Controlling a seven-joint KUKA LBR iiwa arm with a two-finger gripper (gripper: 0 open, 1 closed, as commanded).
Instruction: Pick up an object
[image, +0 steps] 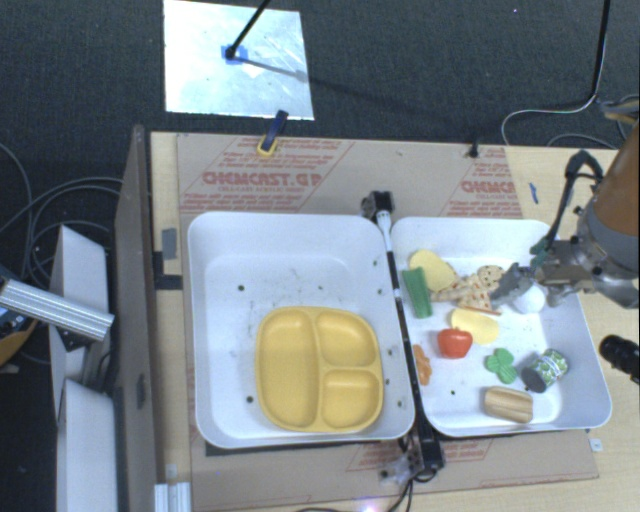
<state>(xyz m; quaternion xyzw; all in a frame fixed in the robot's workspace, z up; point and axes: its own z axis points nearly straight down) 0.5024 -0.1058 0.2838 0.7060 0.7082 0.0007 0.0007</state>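
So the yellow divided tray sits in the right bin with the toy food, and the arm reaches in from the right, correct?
Not quite. The camera view shows the yellow divided tray alone in the left bin; the toy food, such as the tomato and bread roll, lies in the right bin. The arm does reach in from the right.

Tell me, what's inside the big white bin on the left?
A yellow plastic plate with three compartments lies in the left white bin. The bin floor under the plate is covered.
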